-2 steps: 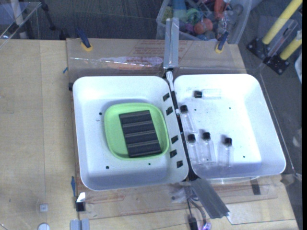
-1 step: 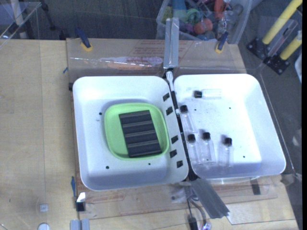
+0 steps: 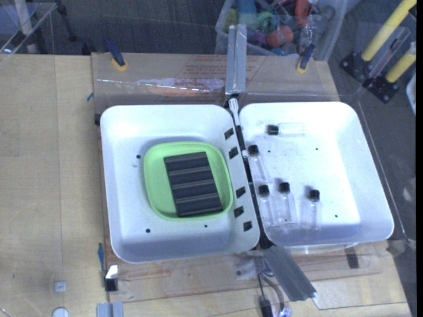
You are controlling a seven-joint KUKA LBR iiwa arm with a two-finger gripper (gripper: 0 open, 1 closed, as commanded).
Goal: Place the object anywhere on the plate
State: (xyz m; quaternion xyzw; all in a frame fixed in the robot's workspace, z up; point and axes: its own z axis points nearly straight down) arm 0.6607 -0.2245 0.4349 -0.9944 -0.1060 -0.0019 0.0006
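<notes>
- Five clear bottles with black caps lie in the right bin [image 3: 344,131]; the one lying alone near its far wall [image 3: 285,130] looks easiest to pick.
- The green plate [image 3: 153,170] sits in the left bin [image 3: 119,177], a dark ridged block [image 3: 192,184] covering its centre.
- I cannot tell the gripper's state.
- Aim for the plate's bare rim.

Even, diffuse overhead light — the two white bins [image 3: 301,233] are bright, nearly washed out, with soft shadows under their inner walls. The picture is slightly soft and grainy; the clear vials [image 3: 285,203] blur into the bin floor — the upper background lies dim.
</notes>
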